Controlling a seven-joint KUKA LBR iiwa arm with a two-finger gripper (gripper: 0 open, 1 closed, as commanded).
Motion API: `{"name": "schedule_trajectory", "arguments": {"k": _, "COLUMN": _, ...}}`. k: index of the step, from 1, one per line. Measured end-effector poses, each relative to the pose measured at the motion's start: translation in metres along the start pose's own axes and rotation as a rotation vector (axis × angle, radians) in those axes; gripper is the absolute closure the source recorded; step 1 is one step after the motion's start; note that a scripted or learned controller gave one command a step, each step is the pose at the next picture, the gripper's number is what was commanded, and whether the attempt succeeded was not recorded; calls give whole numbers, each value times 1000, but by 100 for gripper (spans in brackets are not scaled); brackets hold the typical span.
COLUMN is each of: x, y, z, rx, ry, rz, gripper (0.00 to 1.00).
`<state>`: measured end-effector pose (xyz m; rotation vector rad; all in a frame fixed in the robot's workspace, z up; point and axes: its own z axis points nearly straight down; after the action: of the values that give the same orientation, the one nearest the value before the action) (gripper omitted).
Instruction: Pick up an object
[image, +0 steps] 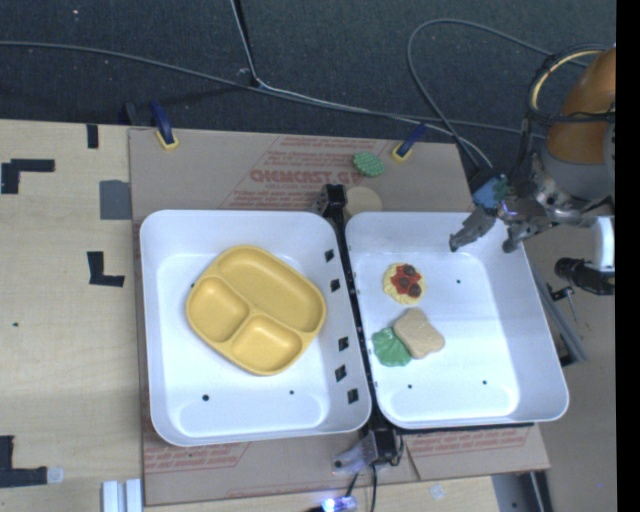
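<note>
Hand (492, 234) spread wide, empty, over right bin (520, 340) far corner; arm cut off at frame edge.

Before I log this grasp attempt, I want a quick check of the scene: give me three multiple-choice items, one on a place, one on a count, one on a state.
1. Where does the yellow three-compartment plastic tray lie?
A. in the left white bin
B. in the right white bin
C. on the cardboard behind the bins

2. How many small food-shaped pieces lie in the right white bin?
A. one
B. three
C. five

3. What is between the fingers of the claw?
A. the tan toast-shaped piece
B. the round pizza-shaped piece with red topping
C. nothing

Answers: 1 A, the tray fills the middle of the left bin. 2 B, pizza piece, toast piece and green leafy piece sit together there. 3 C, the claw hangs open over the bin's far right corner, apart from every piece.
</note>
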<state>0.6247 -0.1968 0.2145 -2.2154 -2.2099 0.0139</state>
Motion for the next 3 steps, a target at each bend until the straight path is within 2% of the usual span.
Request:
{"name": "schedule_trajectory", "arguments": {"k": 1, "x": 1, "y": 3, "z": -9, "rx": -14, "ry": -3, "rz": -4, "gripper": 0}}
{"name": "schedule_trajectory", "arguments": {"k": 3, "x": -11, "y": 2, "z": 108, "rx": -8, "ry": -2, "rz": -4, "gripper": 0}}
